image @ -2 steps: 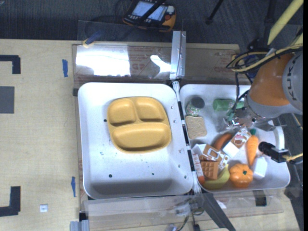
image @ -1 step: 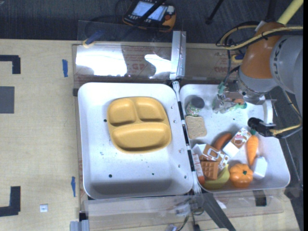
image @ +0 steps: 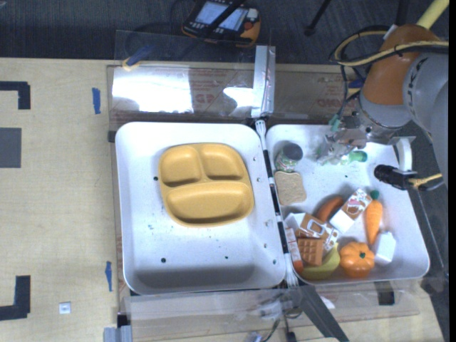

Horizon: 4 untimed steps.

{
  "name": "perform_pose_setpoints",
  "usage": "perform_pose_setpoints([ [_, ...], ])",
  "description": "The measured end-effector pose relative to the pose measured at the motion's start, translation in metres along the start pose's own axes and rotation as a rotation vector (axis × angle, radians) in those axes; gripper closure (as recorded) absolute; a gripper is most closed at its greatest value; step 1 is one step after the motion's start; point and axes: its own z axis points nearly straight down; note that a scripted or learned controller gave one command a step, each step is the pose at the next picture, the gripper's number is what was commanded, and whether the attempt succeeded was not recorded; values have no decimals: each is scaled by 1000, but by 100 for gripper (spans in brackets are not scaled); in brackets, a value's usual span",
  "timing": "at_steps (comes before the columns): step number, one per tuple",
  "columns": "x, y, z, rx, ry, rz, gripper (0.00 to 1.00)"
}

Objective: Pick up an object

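Left white shallow bin [image: 135,212] holds a yellow plastic divided tray [image: 205,182], upside up, three sections, sitting in the bin's upper middle. Everything else is placed relative to that tray.

Right of the tray, across the divider, is the right white bin [image: 413,262]. Nearest the tray, at its top-edge level: a small round grey-green can [image: 288,154], upright. Just below the can, a tan slice of toy bread [image: 291,188], lying flat. Further right and lower than the tray: a waffle-brown toy piece [image: 311,249] on a yellow-green curved toy [image: 322,268], a small white-and-red carton [image: 354,206] tilted, a red-orange sausage shape [image: 328,208] beside it. Then an orange toy pumpkin [image: 356,258], an orange toy carrot [image: 373,221] standing on end-ish, a white block [image: 385,248] touching the carrot's lower end.

Far right of the tray, upper corner of the right bin: the gripper [image: 342,147] low over the bin's top part, a teal bit near it; open or closed, cannot tell. Nothing seen held. Grey arm with orange band [image: 388,77] above it.
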Motion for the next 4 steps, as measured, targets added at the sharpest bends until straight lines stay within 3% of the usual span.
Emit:
perform_pose_setpoints([
  [1,-10,0,0,3,13,-75,100],
  [2,-11,0,0,2,13,-60,100],
  [3,54,1,-92,-43,-36,97,100],
  [4,36,-72,-140,-40,-36,104,100],
])
